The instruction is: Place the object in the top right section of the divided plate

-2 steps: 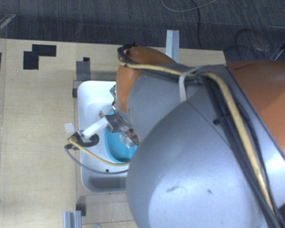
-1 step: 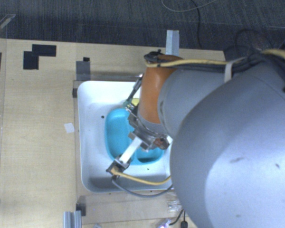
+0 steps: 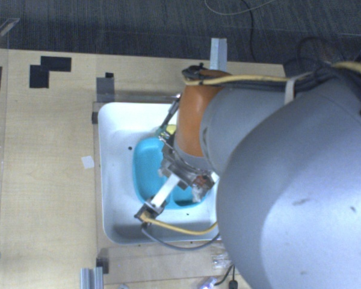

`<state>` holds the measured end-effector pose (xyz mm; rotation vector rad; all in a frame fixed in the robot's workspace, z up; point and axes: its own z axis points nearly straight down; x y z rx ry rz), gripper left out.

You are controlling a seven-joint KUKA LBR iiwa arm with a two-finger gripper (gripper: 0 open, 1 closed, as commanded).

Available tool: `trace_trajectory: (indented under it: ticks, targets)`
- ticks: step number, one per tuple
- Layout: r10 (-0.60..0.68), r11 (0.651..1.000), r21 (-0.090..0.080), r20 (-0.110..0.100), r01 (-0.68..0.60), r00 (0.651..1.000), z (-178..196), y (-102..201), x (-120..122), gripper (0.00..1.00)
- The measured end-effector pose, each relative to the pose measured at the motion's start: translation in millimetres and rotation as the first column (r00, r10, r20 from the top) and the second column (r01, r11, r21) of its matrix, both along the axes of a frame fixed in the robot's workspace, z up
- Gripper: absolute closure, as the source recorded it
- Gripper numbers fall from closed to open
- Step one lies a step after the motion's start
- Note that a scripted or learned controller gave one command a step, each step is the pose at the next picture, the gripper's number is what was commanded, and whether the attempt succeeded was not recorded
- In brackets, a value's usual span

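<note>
The divided plate (image 3: 145, 167), bright blue, lies in a shallow white bin (image 3: 117, 161) on the pale wooden table (image 3: 42, 179), a little toward the bin's near side. Its left lobe shows as a rounded blue compartment, while its right part is covered by the arm (image 3: 289, 179), whose large grey body and orange band (image 3: 189, 122) reach in from the right. The gripper (image 3: 186, 176) hangs over the middle of the plate, and whether it is apart, together or clamped on anything cannot be told. The object to be placed cannot be made out. A white bar with a dark end (image 3: 155, 202) slants from the wrist toward the bin's near left, and a yellow cable (image 3: 180, 227) curves along the bin's near wall. Black patches (image 3: 48, 70) mark the table's far left.
</note>
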<state>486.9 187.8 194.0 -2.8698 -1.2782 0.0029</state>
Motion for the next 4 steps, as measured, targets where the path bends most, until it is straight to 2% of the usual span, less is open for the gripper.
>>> trace_trajectory:
  ticks: [1, 2, 3, 4]
  targets:
    - [-0.593, 0.805, 0.002, 0.003, 0.593, 0.805, 10, -10, 45, 0.00]
    - [-0.593, 0.805, 0.003, 0.005, 0.593, 0.805, 19, -10, 46, 1.00]
    - [-0.534, 0.846, -0.001, 0.002, 0.534, 0.846, 29, -88, 17, 1.00]
    - [-0.590, 0.807, -0.001, 0.000, 0.590, 0.807, -5, -178, 1, 1.00]
